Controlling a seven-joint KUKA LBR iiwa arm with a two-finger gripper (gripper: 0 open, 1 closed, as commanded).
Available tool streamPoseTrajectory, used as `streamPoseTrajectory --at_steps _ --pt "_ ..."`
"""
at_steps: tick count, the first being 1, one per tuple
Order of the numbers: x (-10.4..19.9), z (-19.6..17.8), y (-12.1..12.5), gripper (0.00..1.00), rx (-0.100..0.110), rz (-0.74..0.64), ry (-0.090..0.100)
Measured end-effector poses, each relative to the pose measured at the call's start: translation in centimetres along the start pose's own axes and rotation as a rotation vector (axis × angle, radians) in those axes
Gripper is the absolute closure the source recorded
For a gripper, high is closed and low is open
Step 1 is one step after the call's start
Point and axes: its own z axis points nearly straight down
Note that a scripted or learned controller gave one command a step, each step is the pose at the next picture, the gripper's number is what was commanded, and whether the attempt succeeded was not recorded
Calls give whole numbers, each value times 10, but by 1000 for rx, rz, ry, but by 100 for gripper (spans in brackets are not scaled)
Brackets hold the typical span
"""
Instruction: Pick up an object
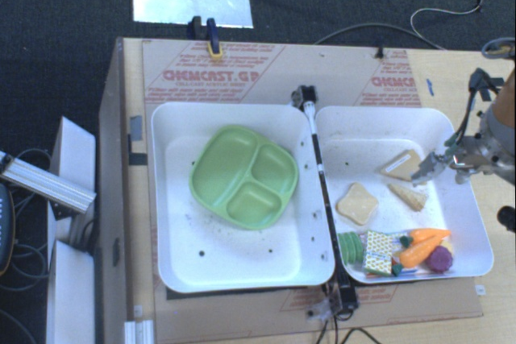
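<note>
On the worktop point(129, 197) the left bin point(173, 254) holds a light green divided plate point(244, 176), lying tilted toward the bin's upper right part, close to the black divider point(319, 173) that runs between the two bins. The right bin point(476, 246) carries the small things: a pale bread-shaped piece point(357, 204) near its middle, a tan slice point(401, 164) above and to the right of it, and a small yellowish wedge point(408, 196) just below that slice. Along the bin's front edge lie a green ridged piece point(350, 246), a patterned packet point(377, 250) touching it, then an orange carrot point(419, 246) and a purple round piece point(440, 259) side by side. The claw point(427, 167) hangs over the right bin just beside the tan slice, nothing seen between its fingers; how far apart they stand I cannot tell
</note>
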Motion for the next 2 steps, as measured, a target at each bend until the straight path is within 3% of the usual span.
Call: streamPoseTrajectory --at_steps 1,2 --pt "-33 135 20 0 -1 2 -1" --pt "-32 135 14 0 1 2 0"
